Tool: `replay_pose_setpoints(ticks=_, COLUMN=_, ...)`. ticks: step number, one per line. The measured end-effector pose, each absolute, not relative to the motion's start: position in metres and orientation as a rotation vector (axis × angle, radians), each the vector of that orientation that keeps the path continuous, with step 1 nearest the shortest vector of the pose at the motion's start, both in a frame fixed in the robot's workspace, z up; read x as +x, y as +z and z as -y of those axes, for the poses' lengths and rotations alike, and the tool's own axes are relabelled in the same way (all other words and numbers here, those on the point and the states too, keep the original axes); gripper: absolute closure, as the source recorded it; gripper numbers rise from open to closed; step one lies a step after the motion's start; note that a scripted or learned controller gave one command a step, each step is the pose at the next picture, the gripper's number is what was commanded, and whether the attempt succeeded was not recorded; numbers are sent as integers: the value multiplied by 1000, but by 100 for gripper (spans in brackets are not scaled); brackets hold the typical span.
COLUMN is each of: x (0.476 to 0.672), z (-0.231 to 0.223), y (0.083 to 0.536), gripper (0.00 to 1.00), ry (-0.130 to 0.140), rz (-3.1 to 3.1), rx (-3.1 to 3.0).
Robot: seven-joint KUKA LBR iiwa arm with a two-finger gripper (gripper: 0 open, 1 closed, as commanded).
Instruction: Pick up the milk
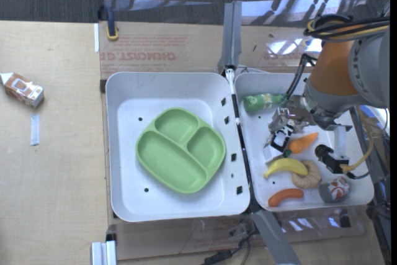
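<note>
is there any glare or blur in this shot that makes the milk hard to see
Camera view: bright window reflections streak the clear panel behind the right bin; the gripper area is cluttered and soft, so the small black-and-white milk carton under it reads poorly; the green plate is evenly lit.

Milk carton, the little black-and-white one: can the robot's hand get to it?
Probably yes. The hand hangs just above the small black-and-white milk carton in the right white bin, with nothing covering it. The orange carrot lying close beside it might crowd the grab.
</note>
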State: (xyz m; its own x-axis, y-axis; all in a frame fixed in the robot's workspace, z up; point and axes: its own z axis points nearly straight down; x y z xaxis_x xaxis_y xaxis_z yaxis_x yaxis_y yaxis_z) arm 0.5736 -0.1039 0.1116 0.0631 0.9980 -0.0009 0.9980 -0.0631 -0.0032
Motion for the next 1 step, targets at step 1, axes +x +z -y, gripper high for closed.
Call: replay_pose_setpoints(ticks=1, x=627, z=21, y=191, gripper=100, ry=4, rz=2135, rx=-2305)
